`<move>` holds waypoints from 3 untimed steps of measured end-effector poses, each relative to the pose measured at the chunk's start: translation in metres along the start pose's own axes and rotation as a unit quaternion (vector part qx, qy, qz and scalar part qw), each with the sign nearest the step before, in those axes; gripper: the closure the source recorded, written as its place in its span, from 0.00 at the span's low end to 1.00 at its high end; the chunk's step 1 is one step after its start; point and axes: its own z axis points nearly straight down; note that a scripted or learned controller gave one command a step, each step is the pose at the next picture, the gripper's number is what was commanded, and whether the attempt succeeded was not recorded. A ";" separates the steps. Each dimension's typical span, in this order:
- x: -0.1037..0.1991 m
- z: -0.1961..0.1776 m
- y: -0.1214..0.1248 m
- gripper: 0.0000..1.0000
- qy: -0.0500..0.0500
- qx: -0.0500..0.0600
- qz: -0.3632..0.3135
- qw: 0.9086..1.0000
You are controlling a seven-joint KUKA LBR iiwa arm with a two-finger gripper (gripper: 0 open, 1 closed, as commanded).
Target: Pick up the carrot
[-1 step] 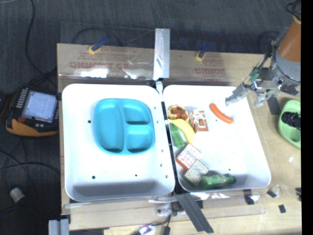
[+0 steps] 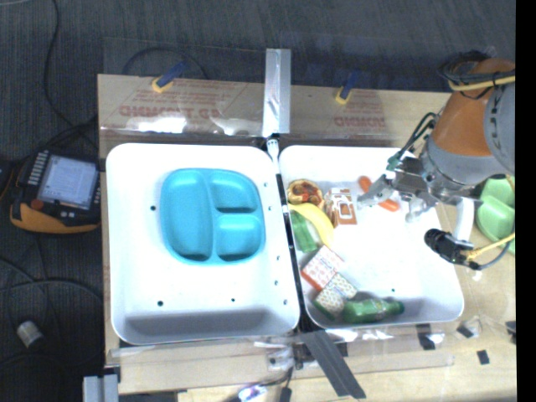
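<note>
Left bin holds a blue sectioned tray, roughly centred. Right bin: clutter down its left wall — a pretzel-like item and banana near the far-left corner, a checkered packet below, a green bottle along the near edge. Carrot sits by the far edge, mid-bin, partly covered by the gripper right over it; can't tell whether the jaws are apart or together, or on the carrot.
</note>
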 end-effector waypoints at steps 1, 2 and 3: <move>-0.042 -0.023 0.032 0.00 -0.002 -0.001 0.225 0.974; -0.029 0.089 0.018 0.00 0.001 -0.005 0.317 0.948; -0.055 0.050 -0.052 0.00 0.000 0.002 0.402 0.916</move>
